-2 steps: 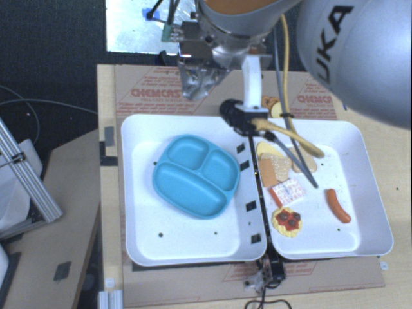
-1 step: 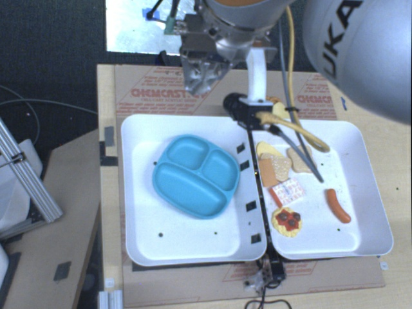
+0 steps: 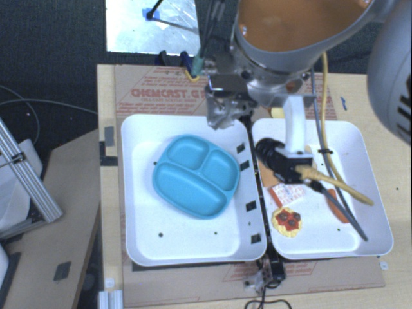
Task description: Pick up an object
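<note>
at the bottom of the frame, the right bin [image 3: 376, 237] holds a small round yellow piece with red spots [image 3: 288, 221] near its lower left corner, close to the wall it shares with the left bin [image 3: 148, 237]. just above that piece lies a small red and white packet [image 3: 288, 194], and to their right a slim orange tool [image 3: 336, 206] lies at a slant on the bin floor. further up and to the left, a blue divided plate [image 3: 195, 175] sits flat in the middle of the left bin, apart from all its walls. above the plate, the gripper [image 3: 224, 116] hangs at the upper edge of the bins, over the top of the shared wall; nothing is seen in its grasp, and whether it is open or closed cannot be told. the grey and orange arm [image 3: 302, 18] fills the upper right above it. a cardboard sheet with red lettering [image 3: 161, 92] lies under the bins on the counter [image 3: 77, 172].
</note>
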